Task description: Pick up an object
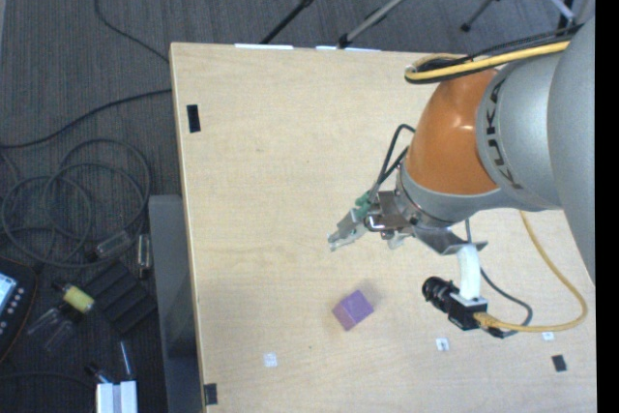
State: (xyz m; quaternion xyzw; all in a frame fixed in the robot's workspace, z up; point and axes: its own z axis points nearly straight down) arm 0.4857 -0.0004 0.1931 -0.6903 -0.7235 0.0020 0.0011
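Grey-orange arm (484, 140) overhead, pincer (346, 233) grip state unclear, apart from 1 purple block (353, 309) on wooden surface (271, 160)

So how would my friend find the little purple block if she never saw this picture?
Start at the big pale wooden bench in the middle of the view. Look toward its near edge, just below and left of the grey and orange arm's gripper. There sits the little purple block, apart from the gripper, the only purple thing on the wood; the other bits nearby are tiny white or black markers.
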